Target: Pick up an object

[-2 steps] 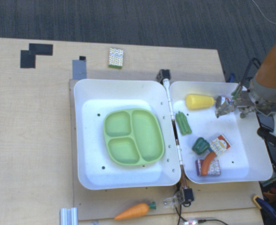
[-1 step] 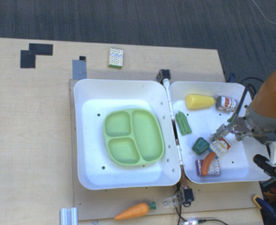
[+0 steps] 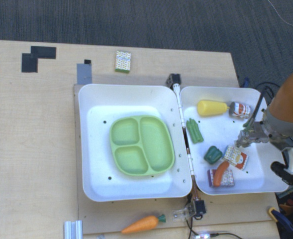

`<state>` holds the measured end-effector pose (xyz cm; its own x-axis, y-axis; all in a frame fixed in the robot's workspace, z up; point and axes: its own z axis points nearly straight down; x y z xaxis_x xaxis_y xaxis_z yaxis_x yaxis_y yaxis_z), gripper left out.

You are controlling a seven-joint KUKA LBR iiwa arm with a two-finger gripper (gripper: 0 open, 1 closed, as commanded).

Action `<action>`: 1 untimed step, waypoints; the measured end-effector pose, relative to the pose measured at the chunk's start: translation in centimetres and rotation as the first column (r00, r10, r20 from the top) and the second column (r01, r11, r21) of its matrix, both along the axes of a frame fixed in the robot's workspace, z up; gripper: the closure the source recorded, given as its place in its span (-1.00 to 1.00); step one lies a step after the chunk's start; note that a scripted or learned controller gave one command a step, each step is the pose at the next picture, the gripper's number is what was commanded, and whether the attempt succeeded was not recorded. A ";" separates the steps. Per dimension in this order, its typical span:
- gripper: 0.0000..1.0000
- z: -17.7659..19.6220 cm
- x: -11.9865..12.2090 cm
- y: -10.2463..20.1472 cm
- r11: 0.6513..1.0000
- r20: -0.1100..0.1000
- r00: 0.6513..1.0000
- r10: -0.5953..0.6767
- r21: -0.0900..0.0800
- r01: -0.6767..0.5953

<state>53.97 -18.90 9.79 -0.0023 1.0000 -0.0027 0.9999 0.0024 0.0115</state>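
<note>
— Where is the robot's hand?

— The gripper (image 3: 245, 136) is over the right bin (image 3: 206, 183), near its right side. The grey arm (image 3: 280, 128) with the orange band comes in from the right. I cannot tell if the gripper has anything in it. It is too small and blurry.

— What is under it?

— A little white and red packet (image 3: 235, 157) lies just below the gripper, close to it. I cannot say if they touch.

— What else is in that bin?

— A yellow thing (image 3: 212, 107) at the top, with a small can (image 3: 240, 109) just beside it. A long green veggie (image 3: 194, 131) lies by the left wall. A dark green pepper (image 3: 213, 155) sits near the middle. At the bottom an orange-red sausage shape (image 3: 219, 174) leans on a small box (image 3: 228, 178).

— And the left bin?

— The left bin (image 3: 94, 133) holds a light green plate (image 3: 142, 145) with three parts.

— Anything on the bench?

— Yes. A toy carrot (image 3: 143, 224) lies on the wooden bench (image 3: 32, 148) below the bins. A small patterned box (image 3: 123, 61) sits above the left bin, well apart from it.
</note>
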 end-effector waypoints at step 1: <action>1.00 3.0 7.7 -1.7 1.000 -0.006 1.000 0.003 0.002 -0.003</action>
<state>61.64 -20.55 12.82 -0.0051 1.0000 -0.0011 1.0000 0.0051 0.0056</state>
